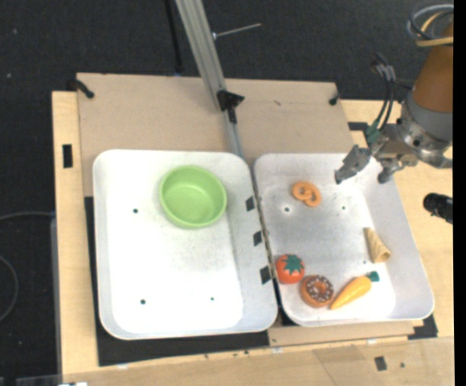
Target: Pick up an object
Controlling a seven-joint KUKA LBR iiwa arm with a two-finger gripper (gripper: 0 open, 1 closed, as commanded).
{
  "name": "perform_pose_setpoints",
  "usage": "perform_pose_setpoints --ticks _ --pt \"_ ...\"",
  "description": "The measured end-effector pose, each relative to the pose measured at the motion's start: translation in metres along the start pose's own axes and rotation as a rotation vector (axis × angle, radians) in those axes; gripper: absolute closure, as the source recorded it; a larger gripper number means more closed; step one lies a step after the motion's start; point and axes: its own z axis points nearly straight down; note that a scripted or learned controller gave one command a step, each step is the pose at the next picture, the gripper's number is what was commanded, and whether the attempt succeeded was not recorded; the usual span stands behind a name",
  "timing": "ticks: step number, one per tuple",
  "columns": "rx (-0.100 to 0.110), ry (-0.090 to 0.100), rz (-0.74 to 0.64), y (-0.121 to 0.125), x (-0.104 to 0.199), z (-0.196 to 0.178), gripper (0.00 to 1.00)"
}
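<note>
The orange carrot [352,291], green-tipped, is laid diagonally near the right bin's [402,240] front edge, tip toward the front-left. The jaws of the gripper [369,169] are spread, grasping nothing.

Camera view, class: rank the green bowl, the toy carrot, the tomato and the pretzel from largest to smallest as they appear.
1. green bowl
2. toy carrot
3. tomato and pretzel: these look about alike in size, so I would not rank one above the other.
</note>
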Motion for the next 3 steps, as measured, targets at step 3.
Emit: perform_pose_setpoints --ticks 3 --pt "0.005 -0.002 0.001 0.012 0.004 0.110 0.00"
